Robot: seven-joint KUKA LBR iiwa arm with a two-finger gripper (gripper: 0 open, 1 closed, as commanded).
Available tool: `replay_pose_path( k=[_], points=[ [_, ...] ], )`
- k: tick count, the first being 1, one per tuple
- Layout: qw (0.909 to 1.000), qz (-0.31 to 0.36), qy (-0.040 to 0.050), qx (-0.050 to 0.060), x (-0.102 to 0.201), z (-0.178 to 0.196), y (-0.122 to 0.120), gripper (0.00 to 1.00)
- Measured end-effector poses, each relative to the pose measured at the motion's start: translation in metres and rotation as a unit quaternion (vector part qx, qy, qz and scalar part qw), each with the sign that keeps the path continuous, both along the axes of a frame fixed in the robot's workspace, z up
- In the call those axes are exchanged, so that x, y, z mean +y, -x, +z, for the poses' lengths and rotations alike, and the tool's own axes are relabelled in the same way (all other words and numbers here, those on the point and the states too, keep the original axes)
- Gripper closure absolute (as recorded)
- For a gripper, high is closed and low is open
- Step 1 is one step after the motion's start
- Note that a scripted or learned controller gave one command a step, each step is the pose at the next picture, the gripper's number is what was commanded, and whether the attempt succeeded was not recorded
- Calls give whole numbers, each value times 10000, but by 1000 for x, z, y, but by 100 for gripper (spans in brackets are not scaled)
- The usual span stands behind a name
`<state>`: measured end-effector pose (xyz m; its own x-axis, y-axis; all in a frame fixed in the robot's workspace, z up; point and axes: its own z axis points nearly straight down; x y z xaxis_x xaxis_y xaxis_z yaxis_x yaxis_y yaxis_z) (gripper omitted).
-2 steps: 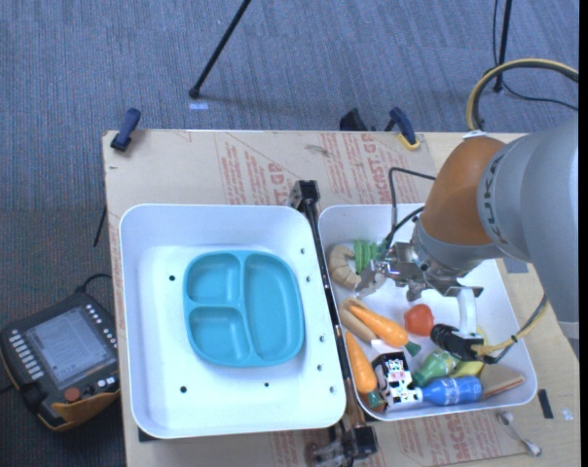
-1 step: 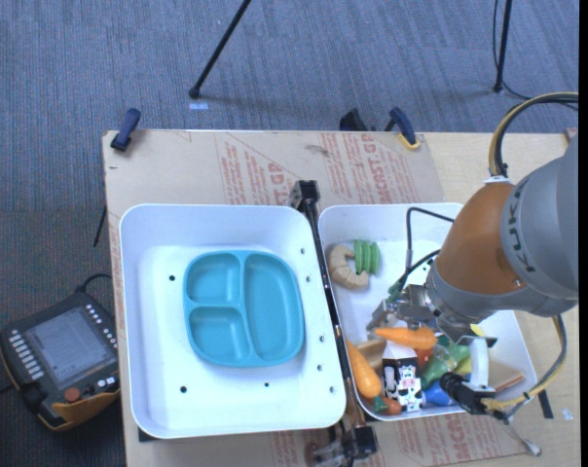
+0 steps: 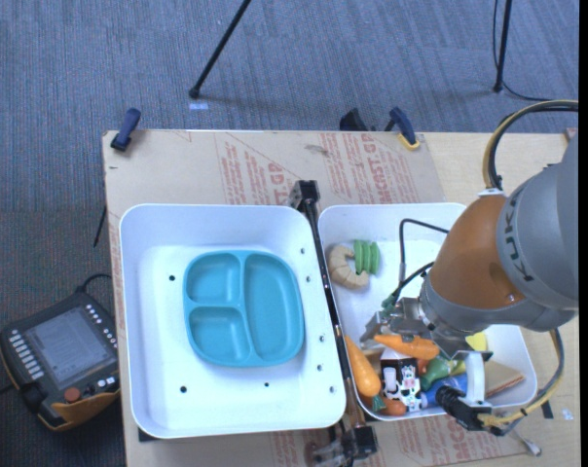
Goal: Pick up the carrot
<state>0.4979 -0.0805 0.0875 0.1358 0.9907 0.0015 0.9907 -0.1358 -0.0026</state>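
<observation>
The end effector (image 3: 403, 331) is hovering low over the right bin (image 3: 422, 212), and an orange carrot (image 3: 407, 344) is sitting crosswise just under it; how far the end effector is open, or whether it is gripping anything, cannot be told. A second orange piece (image 3: 362, 368) is lying by the bin's left wall. The toys around are crowding the spot, so the grip is risking a slip off the tapered carrot or a snag on a neighbour.
</observation>
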Motion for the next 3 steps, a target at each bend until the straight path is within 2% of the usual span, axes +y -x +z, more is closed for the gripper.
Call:
replay_pose_path(
  k=[3],
  points=[
    [10000,-1,1,0,0,0,0,0]
  ],
)
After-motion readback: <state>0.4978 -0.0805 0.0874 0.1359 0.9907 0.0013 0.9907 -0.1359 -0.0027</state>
